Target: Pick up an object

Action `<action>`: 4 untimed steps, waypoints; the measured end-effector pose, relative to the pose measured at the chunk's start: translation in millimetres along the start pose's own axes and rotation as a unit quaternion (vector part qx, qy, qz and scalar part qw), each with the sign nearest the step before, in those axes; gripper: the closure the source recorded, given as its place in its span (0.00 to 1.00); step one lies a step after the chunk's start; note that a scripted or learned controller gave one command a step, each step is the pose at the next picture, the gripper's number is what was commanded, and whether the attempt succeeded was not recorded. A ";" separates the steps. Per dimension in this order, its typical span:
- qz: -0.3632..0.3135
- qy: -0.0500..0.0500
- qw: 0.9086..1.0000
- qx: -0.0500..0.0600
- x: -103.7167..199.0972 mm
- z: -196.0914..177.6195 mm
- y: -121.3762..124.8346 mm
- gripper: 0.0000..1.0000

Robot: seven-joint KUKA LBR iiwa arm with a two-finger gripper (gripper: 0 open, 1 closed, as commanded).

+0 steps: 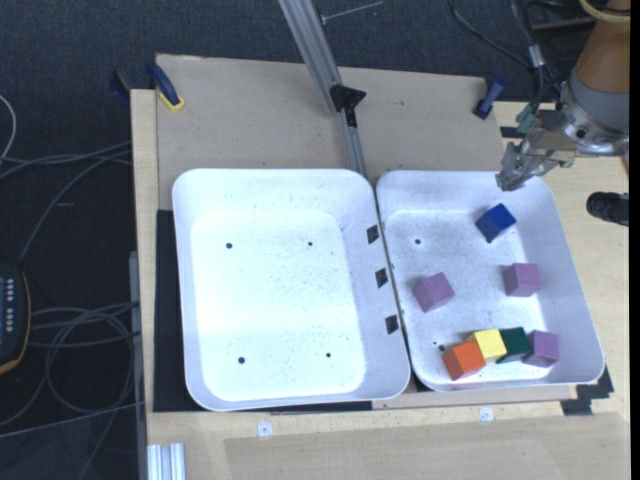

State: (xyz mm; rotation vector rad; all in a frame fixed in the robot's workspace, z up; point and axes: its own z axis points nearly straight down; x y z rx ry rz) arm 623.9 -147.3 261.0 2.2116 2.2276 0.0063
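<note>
My gripper (511, 176) hangs over the far edge of the right bin (455, 193), up and right of a blue cube (494, 221), with nothing seen between its tips. Two purple cubes lie in that bin, one near the middle (433, 291) and one toward the right wall (521, 279). Along the near edge sit an orange cube (463, 359), a yellow cube (490, 344), a green cube (515, 343) and a third purple cube (544, 347), packed close together.
The left bin (270, 283) lies beside the right one, joined by small black clips (380, 276). A grey metal pole (315, 43) slants across the bench's far side. Blue clamps (488, 98) hold the board's back corners. Cables trail on the floor at left.
</note>
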 end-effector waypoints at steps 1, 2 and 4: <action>0.000 0.001 1.000 0.003 52.1 11.9 11.5 1.00; 0.000 0.001 1.000 0.003 102.1 21.7 20.8 1.00; 0.000 0.001 1.000 0.003 221.6 28.5 15.2 1.00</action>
